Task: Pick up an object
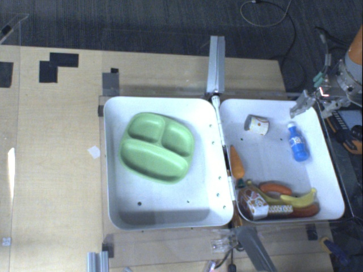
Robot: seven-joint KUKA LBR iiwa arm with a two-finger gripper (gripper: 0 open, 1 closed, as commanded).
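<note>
Fingers of the gripper (299, 102) are seen as 1 small grey tip at the right bin (334, 186) far corner; whether they are spread or closed can't be told, and nothing is seen held between them.

No target is fixed by the task, so candidates are listed. Nearest is the blue bottle (297, 144), lying on its side on bare bin floor, just below the tip. A small cup (257, 124) lies tipped, well apart from the rest. A carrot (236, 162) is pressed against the left wall. At the near wall a banana (295, 198), a red-orange piece (276, 187) and a brown packet (253, 203) are packed touching.

Risks, as judged:
- bottle is round, smooth plastic; likely to roll or squirt out if pinched off-centre
- carrot vs wall: 1 finger may be blocked by the rim
- pile: 2 items may be caught at once, or the curved banana nudged aside
- cup looks light, thin; may be crushed or pushed away

In the left bin (113, 152) a green tray (157, 147) is seen, matte, rounded, 3 sections, prob too wide for a pinch
</note>
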